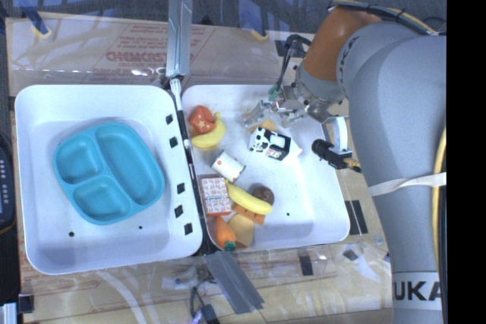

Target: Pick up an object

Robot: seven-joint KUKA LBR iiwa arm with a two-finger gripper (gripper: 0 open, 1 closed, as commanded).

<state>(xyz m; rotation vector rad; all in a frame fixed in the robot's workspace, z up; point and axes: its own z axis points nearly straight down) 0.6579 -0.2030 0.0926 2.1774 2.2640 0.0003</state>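
My gripper (264, 113) hangs over the back part of the right bin (319, 201), just above a black-and-white patterned item (269, 143). To its left a red fruit (200, 118) rests against a yellow banana (212, 135). Nearer the front lie a small white block (227, 166), a red-checked box (215, 196), a second banana (249, 199), a brown ring-shaped piece (263, 192) and an orange carrot (222, 233). Nothing is seen between the fingers.
The left bin (38, 224) holds a blue divided plate (108, 171). A grey divider (180, 34) with black clips separates the bins. The grey arm (395, 117) covers the right bin's right rim. Bare white floor shows at the right bin's front right.
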